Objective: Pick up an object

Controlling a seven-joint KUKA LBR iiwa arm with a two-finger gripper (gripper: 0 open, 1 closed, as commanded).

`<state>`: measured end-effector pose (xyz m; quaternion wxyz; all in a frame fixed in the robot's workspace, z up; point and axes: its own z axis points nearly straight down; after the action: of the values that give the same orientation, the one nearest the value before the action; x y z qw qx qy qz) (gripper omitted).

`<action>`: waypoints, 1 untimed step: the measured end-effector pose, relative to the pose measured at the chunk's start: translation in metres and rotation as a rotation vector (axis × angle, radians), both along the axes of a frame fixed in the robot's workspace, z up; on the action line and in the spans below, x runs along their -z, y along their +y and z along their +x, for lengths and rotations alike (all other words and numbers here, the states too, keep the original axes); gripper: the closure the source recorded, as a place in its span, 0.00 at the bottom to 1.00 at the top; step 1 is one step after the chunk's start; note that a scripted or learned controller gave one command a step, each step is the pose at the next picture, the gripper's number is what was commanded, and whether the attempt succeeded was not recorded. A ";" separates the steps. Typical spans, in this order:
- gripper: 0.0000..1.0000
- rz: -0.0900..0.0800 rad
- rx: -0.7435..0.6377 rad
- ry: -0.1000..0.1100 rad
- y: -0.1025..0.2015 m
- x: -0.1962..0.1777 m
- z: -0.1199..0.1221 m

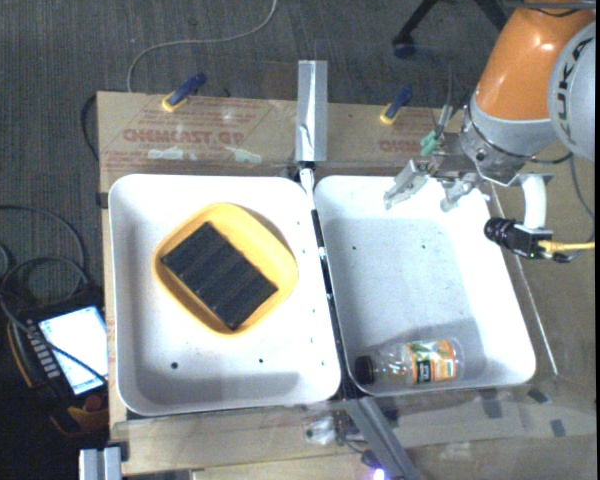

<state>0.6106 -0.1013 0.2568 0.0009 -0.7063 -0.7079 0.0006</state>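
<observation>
White plastic makes up both bins. The right bin (500, 298) has a clear bottle (408, 363) with an orange label lying on its side at about 6 o'clock, against the near wall. The gripper (429, 187) hangs over the bin's 12 o'clock edge, well apart from the bottle, and its fingers look spread apart with nothing between them. In the left bin (140, 368) sits a yellow dish (270, 243) with a dark ribbed block (220, 274), maybe a sponge, on it.

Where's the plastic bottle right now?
The plastic bottle lies on its side along the near edge of the right bin, well below the gripper.
</observation>
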 end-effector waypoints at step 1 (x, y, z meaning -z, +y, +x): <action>0.00 0.001 0.009 0.001 -0.040 0.117 -0.097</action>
<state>0.5133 -0.1415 0.1398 0.0019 -0.7093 -0.7049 0.0006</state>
